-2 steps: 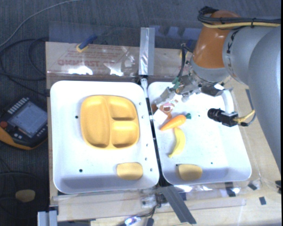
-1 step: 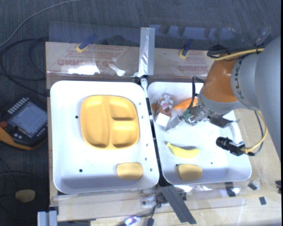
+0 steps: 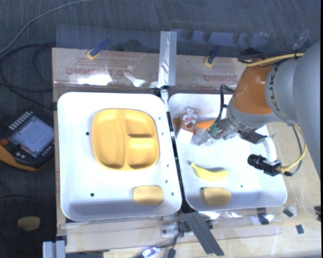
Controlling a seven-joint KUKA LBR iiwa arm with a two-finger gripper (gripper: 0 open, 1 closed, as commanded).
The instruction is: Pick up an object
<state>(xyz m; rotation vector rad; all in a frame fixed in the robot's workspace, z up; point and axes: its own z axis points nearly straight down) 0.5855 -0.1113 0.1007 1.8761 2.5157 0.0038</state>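
Note:
My gripper (image 3: 205, 135) reaches down into the right bin (image 3: 269, 195), low over its upper-left part. An orange object (image 3: 203, 125) lies right beside it, partly hidden by the wrist. A small white and red packet (image 3: 189, 117) sits just left of that, near the bin's corner. A yellow banana-shaped piece (image 3: 208, 172) lies below the gripper, apart from it. A tan rounded block (image 3: 217, 196) rests near the bin's front wall.
The left bin (image 3: 75, 192) holds a yellow divided tray (image 3: 125, 138) and a tan block (image 3: 148, 194). A black cable fitting (image 3: 262, 164) hangs off the arm over the right bin. A pendant (image 3: 22, 138) lies on the floor at left.

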